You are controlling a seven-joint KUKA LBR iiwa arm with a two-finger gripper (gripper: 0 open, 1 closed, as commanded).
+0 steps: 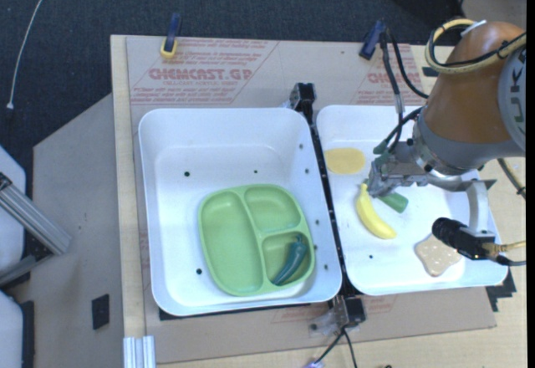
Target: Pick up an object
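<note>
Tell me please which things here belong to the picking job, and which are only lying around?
Belonging to the job:
gripper, low in the right bin
banana
small green piece
yellow disc
toast slice

Just lying about:
green divided plate in the left bin
dark green pepper on that plate

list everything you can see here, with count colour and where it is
bins: 2, white, side by side on the bench
divided plate: 1, light green, in the left bin
pepper-like piece: 1, dark teal, in the plate's lower right compartment
flat round piece: 1, yellow, upper part of right bin
banana: 1, yellow, middle of right bin
small block: 1, green, beside the banana
toast slice: 1, tan, lower right bin
clamps: 2, blue, bench's far edge
arm: 1, grey and orange, over right bin
gripper: 1, grey, above the banana
</note>
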